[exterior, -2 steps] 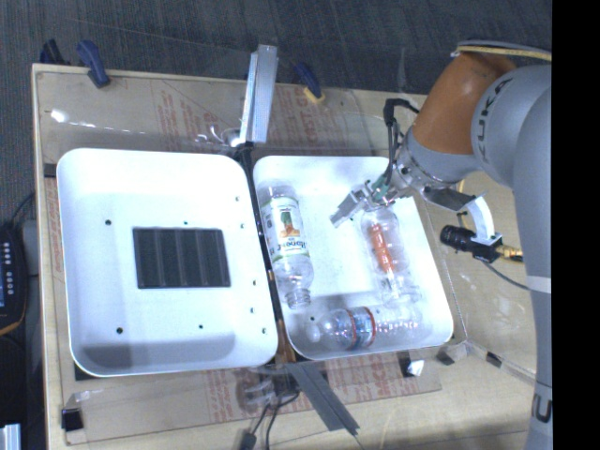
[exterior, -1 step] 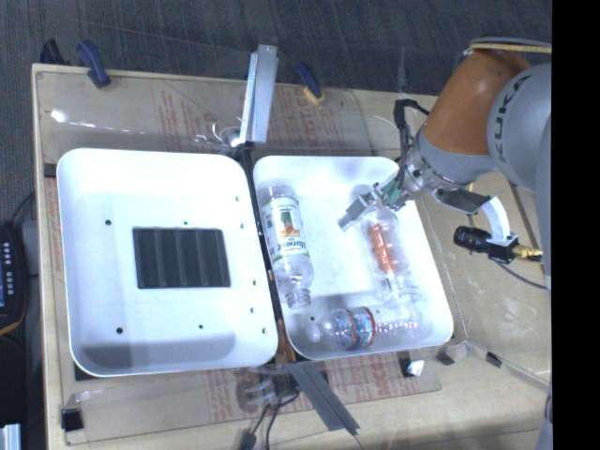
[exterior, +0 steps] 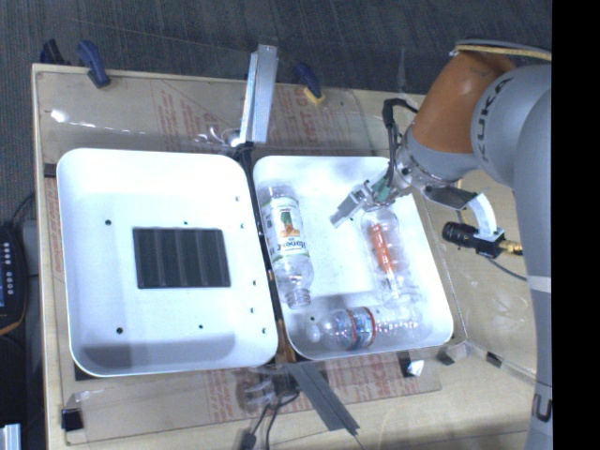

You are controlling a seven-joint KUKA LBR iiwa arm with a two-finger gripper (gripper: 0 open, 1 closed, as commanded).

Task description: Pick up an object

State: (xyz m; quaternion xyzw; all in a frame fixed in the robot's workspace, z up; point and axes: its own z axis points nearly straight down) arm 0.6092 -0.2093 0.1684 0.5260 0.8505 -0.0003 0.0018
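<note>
Clear bottle [exterior: 352, 327] lying nearest; pincer [exterior: 360, 202] above orange-labelled bottle [exterior: 383, 247], grip state unclear.

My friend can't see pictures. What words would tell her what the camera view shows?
A grey and orange robot arm reaches its gripper into the right white bin, just above one of three clear plastic bottles lying there. The left white bin holds a dark ridged rectangle.

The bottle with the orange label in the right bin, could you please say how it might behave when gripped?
The bottle with the orange label lies on its side, so a nudge would probably roll it. Its clear plastic looks thin and smooth, likely light, slippery and apt to dent.
</note>
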